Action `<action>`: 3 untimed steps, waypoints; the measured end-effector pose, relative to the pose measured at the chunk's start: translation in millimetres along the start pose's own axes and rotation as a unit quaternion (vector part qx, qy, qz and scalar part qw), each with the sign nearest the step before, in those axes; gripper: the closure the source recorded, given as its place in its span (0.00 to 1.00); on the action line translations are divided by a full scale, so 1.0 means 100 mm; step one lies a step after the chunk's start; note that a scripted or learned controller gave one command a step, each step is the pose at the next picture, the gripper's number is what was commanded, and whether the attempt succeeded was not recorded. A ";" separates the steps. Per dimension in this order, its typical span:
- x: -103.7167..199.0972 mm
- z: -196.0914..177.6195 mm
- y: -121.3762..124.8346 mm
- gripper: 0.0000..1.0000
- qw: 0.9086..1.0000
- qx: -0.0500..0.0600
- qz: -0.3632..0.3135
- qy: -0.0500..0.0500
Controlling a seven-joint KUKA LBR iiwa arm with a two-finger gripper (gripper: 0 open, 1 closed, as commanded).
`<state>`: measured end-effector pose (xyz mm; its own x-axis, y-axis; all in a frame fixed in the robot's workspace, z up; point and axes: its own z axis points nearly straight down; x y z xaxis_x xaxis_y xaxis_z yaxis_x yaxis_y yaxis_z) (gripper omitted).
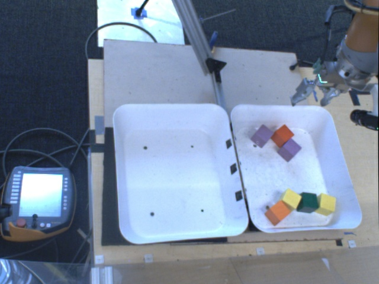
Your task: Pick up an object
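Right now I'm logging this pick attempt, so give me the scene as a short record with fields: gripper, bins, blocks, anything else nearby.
gripper: open, above the far rim of the right bin, holding nothing
right bin: holds seven blocks
far cluster: purple block, orange block, second purple block, touching
near cluster: orange block, yellow block, green block, yellow block, in a row
left bin: white
nearby: teach pendant left of the bins
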<state>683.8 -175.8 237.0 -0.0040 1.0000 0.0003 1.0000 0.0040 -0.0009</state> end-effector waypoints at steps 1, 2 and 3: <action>0.00 -0.03 0.01 0.00 1.000 -0.002 -0.001 -0.001; -0.05 0.50 -0.08 0.00 1.000 0.000 0.001 -0.001; -0.03 1.12 -0.07 0.00 1.000 0.001 0.000 0.000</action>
<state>677.0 -179.0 125.1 -0.0043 1.0000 0.0000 1.0000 0.0043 -0.0020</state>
